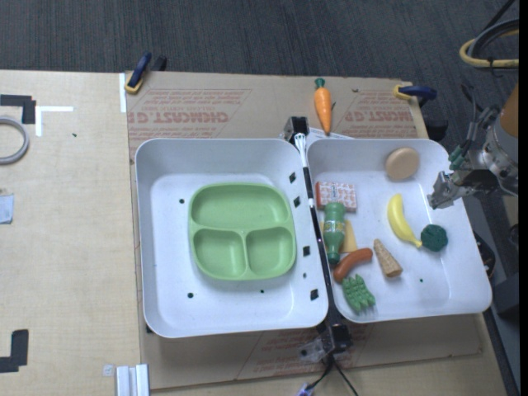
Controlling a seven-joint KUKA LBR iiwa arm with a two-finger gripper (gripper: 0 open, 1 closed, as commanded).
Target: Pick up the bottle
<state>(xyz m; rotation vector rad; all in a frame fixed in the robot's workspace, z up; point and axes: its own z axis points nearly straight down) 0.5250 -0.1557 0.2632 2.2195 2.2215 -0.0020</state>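
Here, seen from above at a slant, the table (66, 246) carries two shallow white bins side by side on a sheet of cardboard. The left bin (165, 295) holds a green divided plate (242, 231) with three compartments, lying flat near its middle.

The right bin (462, 291) holds the loose items. The bottle (333, 230), green with a lighter label band, lies on its side close against the bin's left wall, its length running roughly along that wall. Just above it sits a red-and-white patterned packet (337, 195). A reddish sausage (353, 262) lies just below and to the right of the bottle, and a bumpy green toy (358, 293) rests beneath that, near the bin's lower left corner. Further right are a waffle cone (387, 258), a banana (402, 219), a dark green broccoli piece (434, 238) and a round tan biscuit-like disc (403, 163) near the upper wall.

A toy carrot (322, 104) lies on the cardboard beyond the bins.

The pincer (442, 195) hangs over the right bin's right edge, just above the broccoli and well apart from the bottle. Nothing can be seen between its fingers, and how far they are parted I cannot tell from this angle.
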